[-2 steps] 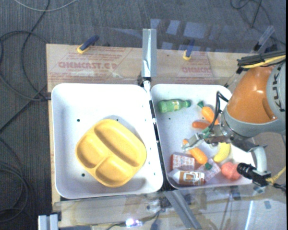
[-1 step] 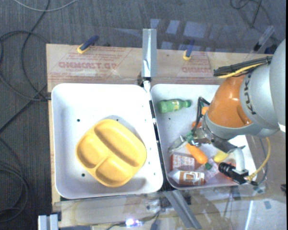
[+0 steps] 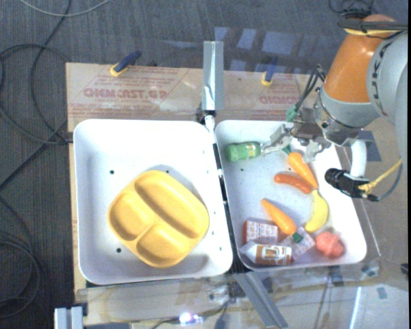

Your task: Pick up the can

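Observation:
The can (image 3: pixel 260 230), red with a white label, lies on its side near the front of the right bin (image 3: pixel 356 211). My gripper (image 3: pixel 296 142) hangs over the back of that bin, well behind the can and apart from it. Its fingers stand open with nothing between them. Just below the fingertips lies the top end of an orange carrot (image 3: pixel 303 170). A green bottle (image 3: pixel 243 151) lies to the gripper's left.
Around the can lie a brown-labelled bottle (image 3: pixel 272 254), a second carrot (image 3: pixel 279 216), a banana (image 3: pixel 319 214), a red strawberry (image 3: pixel 330 244) and an orange chilli (image 3: pixel 291 180). The left bin (image 3: pixel 96 142) holds a yellow divided tray (image 3: pixel 159 216).

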`<act>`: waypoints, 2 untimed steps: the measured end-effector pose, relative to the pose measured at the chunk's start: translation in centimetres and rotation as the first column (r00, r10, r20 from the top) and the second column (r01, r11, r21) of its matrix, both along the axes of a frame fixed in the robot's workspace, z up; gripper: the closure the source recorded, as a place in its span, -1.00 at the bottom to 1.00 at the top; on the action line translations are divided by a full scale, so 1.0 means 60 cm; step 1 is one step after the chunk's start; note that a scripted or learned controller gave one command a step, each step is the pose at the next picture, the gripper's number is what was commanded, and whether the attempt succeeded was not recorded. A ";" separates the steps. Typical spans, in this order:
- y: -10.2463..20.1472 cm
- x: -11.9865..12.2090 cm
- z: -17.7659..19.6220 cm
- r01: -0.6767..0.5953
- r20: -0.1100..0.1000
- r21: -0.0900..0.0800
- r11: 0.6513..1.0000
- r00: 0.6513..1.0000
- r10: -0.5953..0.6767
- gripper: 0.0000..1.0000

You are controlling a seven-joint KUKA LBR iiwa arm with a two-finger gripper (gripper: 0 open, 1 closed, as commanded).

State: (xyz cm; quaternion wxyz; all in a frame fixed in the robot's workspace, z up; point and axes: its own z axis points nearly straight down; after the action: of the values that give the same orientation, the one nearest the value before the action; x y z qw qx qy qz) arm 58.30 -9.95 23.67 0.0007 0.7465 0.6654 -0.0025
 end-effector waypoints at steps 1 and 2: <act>-0.011 -0.037 -0.246 0.007 0.012 0.002 1.000 1.000 -0.007 -1.00; -0.156 -0.024 -0.107 0.025 0.000 0.000 1.000 1.000 -0.025 -1.00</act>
State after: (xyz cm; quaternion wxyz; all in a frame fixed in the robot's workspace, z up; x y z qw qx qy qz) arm 56.86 -19.29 17.22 0.0005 0.7546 0.6562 -0.0023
